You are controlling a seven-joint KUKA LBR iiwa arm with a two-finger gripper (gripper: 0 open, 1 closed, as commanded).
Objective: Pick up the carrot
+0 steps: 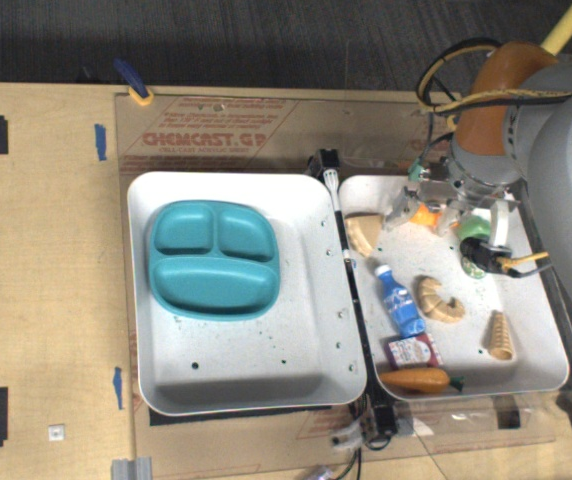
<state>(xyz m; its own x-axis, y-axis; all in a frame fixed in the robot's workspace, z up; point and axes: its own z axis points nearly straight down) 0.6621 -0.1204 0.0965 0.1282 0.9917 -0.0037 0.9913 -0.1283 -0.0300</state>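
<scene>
Camera view looks down on the carrot (414, 379), which lies flat in the right bin (538, 353), along the wall nearest the camera and toward that bin's left corner. It is a smooth, stubby orange piece, rounded at its left end, with a small dark green stub at its right end. It sits just beside a maroon packet (411, 350); whether the two touch is unclear.

The grey arm (561, 158), with its orange band (496, 93), reaches in over the far side of the same bin. The fingers (428, 200) hang above the bin's far left part, well apart from the carrot. How wide they stand, and whether they have hold of anything, cannot be told from this angle. A small orange thing (423, 217) lies right at them, and a green thing (474, 227) is close by to the right.

Between the fingers and the carrot lie a blue bottle (399, 301) and a curled pastry (439, 300). A cone (500, 335) sits further right, and a tan piece (364, 233) rests against the bin's left wall.

The left bin (166, 373) holds a teal divided plate (213, 258). Both bins stand on the brown worktop (46, 268).
</scene>
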